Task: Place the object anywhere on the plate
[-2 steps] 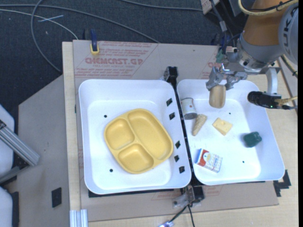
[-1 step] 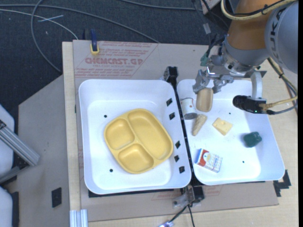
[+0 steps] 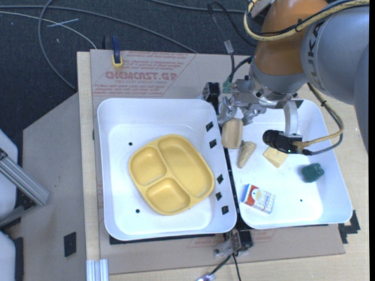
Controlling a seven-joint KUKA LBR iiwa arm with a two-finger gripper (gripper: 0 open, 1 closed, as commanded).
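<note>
A yellow plate [image 3: 171, 173] with three compartments lies in the left bin [image 3: 111, 127]. My gripper [image 3: 233, 117] hangs over the divider between the two bins, just right of the plate's upper right rim. Its fingers are shut on the top of a tan, bread-like piece [image 3: 231, 136], which hangs down from them above the bin edge.
The right bin [image 3: 328, 209] holds a second tan piece [image 3: 246, 154], a pale yellow wedge [image 3: 274, 156], a green lump [image 3: 312, 171] and a small red, white and blue box [image 3: 258, 198]. A black cable end [image 3: 281, 140] hangs off the arm over that bin.
</note>
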